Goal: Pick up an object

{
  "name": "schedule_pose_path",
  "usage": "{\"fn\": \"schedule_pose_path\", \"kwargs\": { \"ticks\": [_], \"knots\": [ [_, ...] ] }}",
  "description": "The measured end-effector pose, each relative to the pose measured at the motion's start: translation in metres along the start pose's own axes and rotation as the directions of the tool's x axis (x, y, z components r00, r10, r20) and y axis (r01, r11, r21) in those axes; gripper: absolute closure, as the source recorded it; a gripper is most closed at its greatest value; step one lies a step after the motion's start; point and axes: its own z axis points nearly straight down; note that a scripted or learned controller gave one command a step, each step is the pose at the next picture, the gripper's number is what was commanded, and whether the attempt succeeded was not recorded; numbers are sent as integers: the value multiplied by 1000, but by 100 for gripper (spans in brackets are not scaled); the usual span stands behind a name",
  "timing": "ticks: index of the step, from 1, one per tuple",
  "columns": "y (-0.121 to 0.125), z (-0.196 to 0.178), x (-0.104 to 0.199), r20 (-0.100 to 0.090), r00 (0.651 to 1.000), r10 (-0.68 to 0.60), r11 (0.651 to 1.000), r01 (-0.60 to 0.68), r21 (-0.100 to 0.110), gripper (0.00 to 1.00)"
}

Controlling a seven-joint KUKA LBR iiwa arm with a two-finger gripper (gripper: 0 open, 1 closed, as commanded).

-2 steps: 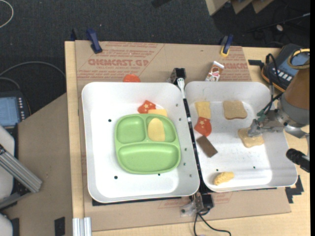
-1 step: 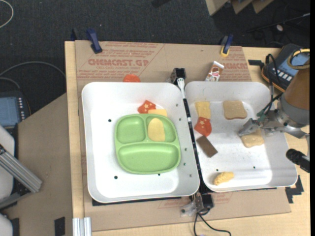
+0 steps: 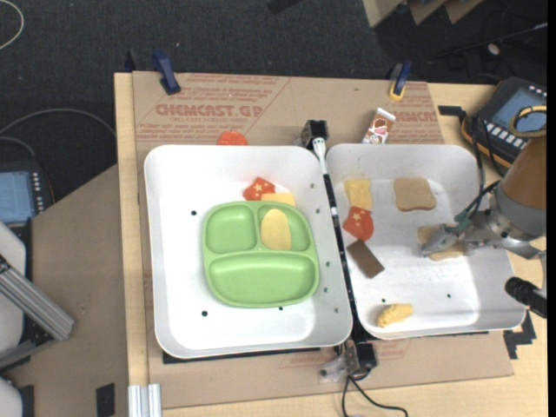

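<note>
My gripper (image 3: 438, 245) reaches in from the right and sits low in the right bin (image 3: 452, 315), near its right-hand middle. It is right over a small tan food piece (image 3: 449, 254) lying on the bin floor; whether that piece is gripped cannot be told. Also in this bin are a toast slice (image 3: 413, 194), a yellow cheese strip (image 3: 357, 195), a red piece (image 3: 359, 225), a brown bar (image 3: 365, 258) and a yellow pastry (image 3: 393, 315) near the front edge.
The left bin (image 3: 174, 233) holds a green divided plate (image 3: 259, 276) with a yellow piece (image 3: 275, 229) in one compartment; a red piece (image 3: 258, 188) lies behind it. A small carton (image 3: 380, 127) stands on the bench behind the bins.
</note>
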Motion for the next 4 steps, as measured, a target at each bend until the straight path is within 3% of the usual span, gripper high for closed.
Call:
{"fn": "schedule_pose_path", "kwargs": {
  "ticks": [1,2,3,4],
  "knots": [
    [69,-102,91,13,1000,-8,1000,8,-16,0],
    [84,-37,40,14,1000,7,1000,-7,-2,0],
    [1,-1,23,13,1000,7,1000,-7,-6,0],
    [6,-16,23,17,1000,4,1000,-4,-15,100]
  ]
}}
